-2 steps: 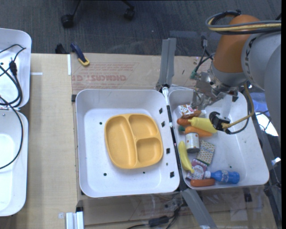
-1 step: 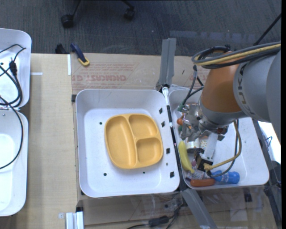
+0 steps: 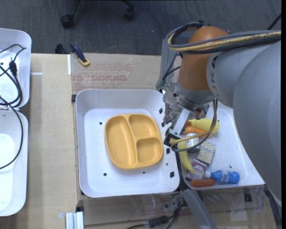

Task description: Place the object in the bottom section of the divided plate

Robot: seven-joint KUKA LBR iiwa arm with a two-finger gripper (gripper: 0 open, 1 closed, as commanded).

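Over the wall between the two bins, the gripper [image 3: 170,120] hangs close to a banana [image 3: 182,157]; its state and any hold cannot be told. The yellow divided plate [image 3: 133,141] lies in the view's left bin [image 3: 89,134], apart from the gripper. The arm [image 3: 250,80] covers part of the right bin [image 3: 237,150] and its heap of small things.

This is looking like a robotics lab: a grey industrial arm [image 3: 250,89] is reaching over a bench [image 3: 49,134] where cardboard [image 3: 107,74] is lying beside white bins [image 3: 80,134], black cables [image 3: 13,85] are trailing across trays [image 3: 24,49] at the left, and chair casters [image 3: 67,19] are resting on grey carpet [image 3: 35,13] beyond.
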